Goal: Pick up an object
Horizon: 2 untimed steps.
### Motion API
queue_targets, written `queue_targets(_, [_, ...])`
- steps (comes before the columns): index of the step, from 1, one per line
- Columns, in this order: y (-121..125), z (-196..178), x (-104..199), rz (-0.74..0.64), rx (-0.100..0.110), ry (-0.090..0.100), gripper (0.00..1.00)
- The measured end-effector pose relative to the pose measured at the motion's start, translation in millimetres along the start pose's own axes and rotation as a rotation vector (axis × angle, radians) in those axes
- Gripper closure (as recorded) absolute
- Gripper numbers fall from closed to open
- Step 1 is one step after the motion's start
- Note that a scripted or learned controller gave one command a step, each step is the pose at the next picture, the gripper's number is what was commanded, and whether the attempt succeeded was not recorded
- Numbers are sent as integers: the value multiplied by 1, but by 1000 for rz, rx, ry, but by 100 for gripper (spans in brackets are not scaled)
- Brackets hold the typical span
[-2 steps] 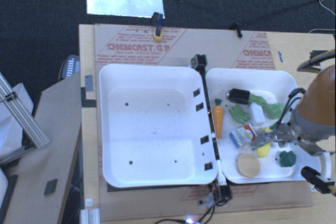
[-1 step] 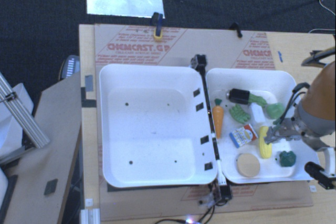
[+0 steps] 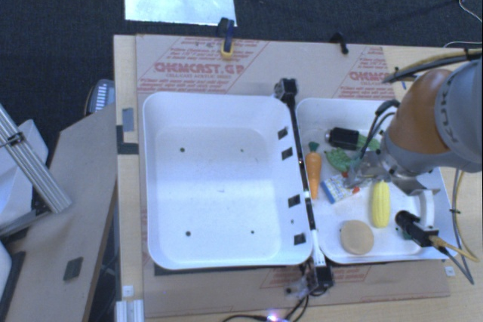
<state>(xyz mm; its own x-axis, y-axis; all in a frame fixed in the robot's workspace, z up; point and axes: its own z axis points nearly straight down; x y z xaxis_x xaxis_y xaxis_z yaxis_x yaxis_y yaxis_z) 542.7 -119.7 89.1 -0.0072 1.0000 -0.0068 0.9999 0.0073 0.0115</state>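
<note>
Right bin (image 3: 434, 251): carrot (image 3: 313, 175), corn cob (image 3: 380, 203), round tan piece (image 3: 356, 237), black cylinder (image 3: 343, 137). End effector (image 3: 361, 173) at centre; grip state cannot be told.

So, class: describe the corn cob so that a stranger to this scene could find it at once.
Look in the right bin, the one the arm reaches into. Near its front right lies the corn cob, just past the round tan disc. It is the bin's one yellow thing; the carrot by the divider is orange.
</note>
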Motion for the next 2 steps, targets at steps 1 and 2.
queue_targets(1, [31, -102, 40, -3, -2, 7, 100])
queue_targets(2, [-16, -28, 37, 7, 18, 8, 100])
